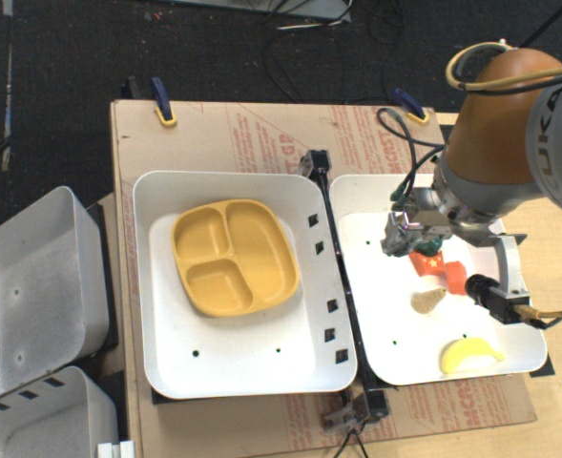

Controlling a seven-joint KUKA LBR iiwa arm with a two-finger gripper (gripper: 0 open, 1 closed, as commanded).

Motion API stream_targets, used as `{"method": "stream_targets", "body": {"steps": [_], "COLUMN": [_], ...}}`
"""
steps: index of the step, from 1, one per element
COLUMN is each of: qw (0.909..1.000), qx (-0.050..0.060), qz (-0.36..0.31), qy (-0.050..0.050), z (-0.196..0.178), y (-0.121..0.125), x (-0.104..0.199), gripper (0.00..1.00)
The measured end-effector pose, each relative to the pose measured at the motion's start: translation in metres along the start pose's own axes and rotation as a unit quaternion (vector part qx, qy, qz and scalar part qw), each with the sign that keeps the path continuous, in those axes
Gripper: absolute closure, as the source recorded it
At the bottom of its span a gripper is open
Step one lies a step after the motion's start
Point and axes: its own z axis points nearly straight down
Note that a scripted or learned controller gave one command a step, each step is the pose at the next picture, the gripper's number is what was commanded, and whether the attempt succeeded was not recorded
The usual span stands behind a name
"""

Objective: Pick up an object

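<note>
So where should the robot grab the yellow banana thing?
Probably across the middle of the yellow banana-shaped toy, coming straight down from above. It lies flat near the front of the right bin, curved and narrow there, with bare floor around it for fingers either side.

Worktop [223,127]: the brown board that carries both bins before me.
Blue clamps [163,103]: at its far edge.
Spare white bins [32,294]: off my worktop's left side, tilted.
Black clips [330,305]: in a row along the seam between the two bins.
Cables [300,60]: across the dark floor beyond.
</note>
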Motion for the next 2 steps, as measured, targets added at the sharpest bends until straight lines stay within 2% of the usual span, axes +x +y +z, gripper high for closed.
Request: {"method": "stream_targets", "body": {"steps": [2], "qw": [1.0000], "qx": [0.000], "qz": [0.000], "qy": [0.000], "z": [-0.005], "y": [0.028], "x": [0.093], "gripper": [1.00]}}
